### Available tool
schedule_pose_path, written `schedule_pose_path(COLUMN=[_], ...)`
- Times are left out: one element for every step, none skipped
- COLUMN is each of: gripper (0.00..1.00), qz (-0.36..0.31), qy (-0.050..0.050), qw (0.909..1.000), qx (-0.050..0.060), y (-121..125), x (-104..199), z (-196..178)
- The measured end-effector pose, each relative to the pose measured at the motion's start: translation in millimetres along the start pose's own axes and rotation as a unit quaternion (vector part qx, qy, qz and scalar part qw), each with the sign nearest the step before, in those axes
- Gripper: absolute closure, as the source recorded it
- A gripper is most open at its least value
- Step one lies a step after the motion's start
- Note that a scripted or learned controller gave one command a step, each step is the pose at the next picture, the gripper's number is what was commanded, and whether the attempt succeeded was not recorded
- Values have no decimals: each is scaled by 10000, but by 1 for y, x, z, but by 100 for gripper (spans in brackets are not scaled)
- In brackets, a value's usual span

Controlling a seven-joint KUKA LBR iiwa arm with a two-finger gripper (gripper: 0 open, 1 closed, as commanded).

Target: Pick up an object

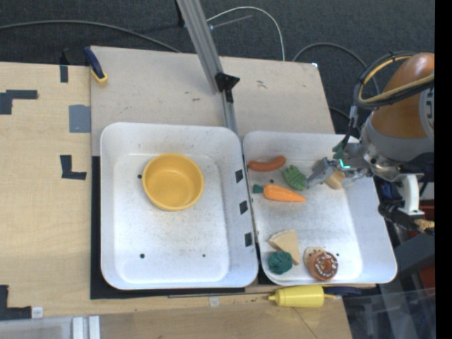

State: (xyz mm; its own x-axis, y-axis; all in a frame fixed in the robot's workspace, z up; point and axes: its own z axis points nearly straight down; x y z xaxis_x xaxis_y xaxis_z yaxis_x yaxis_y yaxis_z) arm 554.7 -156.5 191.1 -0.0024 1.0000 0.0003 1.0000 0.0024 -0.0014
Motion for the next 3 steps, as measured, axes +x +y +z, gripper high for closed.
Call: schedule_pose_path(gripper=[0,0,100], qz=[4,5,-1], qy=[-4,-1,2], qw=[10000,10000,10000], qx=[23,27,11], y=[6,4,6], x=[-3,-2,-1], z=[48,102,89])
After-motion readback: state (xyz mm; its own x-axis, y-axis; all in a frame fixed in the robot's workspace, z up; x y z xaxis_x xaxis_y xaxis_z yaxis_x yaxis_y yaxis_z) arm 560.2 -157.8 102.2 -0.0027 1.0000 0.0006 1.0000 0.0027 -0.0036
